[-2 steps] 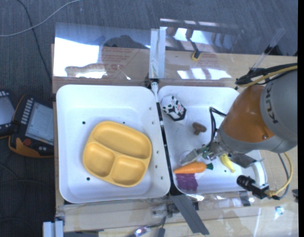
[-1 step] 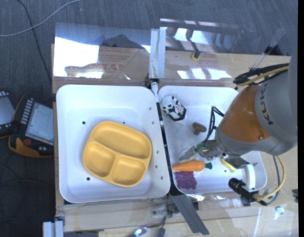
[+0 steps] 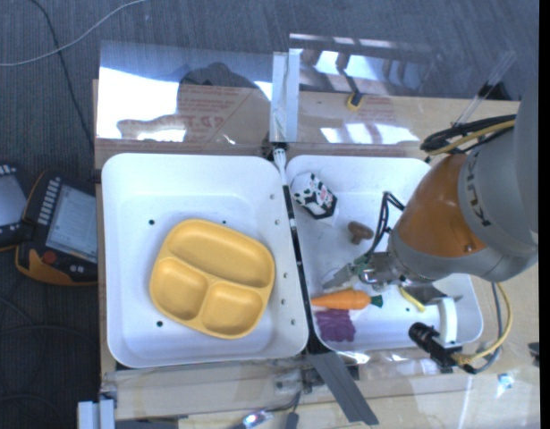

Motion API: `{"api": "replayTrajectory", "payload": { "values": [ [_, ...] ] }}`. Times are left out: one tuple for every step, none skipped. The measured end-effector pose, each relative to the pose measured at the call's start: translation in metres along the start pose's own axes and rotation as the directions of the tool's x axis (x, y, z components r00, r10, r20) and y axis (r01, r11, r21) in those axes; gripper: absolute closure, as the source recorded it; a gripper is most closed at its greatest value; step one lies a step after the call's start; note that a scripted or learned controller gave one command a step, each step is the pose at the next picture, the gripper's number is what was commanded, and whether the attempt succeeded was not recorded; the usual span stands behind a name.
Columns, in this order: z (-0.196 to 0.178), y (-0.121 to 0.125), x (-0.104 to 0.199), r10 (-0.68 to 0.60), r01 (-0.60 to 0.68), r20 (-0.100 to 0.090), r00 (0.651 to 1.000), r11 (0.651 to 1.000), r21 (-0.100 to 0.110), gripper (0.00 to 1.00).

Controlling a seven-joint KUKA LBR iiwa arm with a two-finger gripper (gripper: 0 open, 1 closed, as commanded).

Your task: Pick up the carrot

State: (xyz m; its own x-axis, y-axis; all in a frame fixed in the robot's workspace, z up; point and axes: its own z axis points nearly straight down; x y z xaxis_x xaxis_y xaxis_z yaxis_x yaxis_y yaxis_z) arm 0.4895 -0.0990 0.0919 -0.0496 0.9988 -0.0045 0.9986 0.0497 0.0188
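The carrot, orange with a small green top at its right end, lies flat in the right bin near its left wall, pointing left. My gripper hangs just above and slightly right of the carrot's green end, below the orange wrist band. The arm hides most of the gripper.
A purple bunch of grapes lies just below the carrot. A black-and-white cow toy and a small brown piece sit toward the back of the right bin. A yellow divided plate fills the left bin.
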Motion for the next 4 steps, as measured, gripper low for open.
{"api": "replayTrajectory", "payload": {
  "values": [
    [-0.0003, 0.0011, 0.0002, -0.128, 0.128, 0.004, 0.992, 0.992, -0.002, 0.00],
    [0.0002, -0.0001, -0.0008, 0.015, -0.015, -0.006, 1.000, 1.000, 0.002, 0.00],
    [0.0003, 0.0000, -0.0006, 0.058, -0.058, -0.006, 0.998, 0.998, 0.002, 0.00],
    [0.0003, 0.0002, 0.0034, 0.207, -0.207, -0.002, 0.978, 0.978, 0.002, 0.00]
  ]
}}
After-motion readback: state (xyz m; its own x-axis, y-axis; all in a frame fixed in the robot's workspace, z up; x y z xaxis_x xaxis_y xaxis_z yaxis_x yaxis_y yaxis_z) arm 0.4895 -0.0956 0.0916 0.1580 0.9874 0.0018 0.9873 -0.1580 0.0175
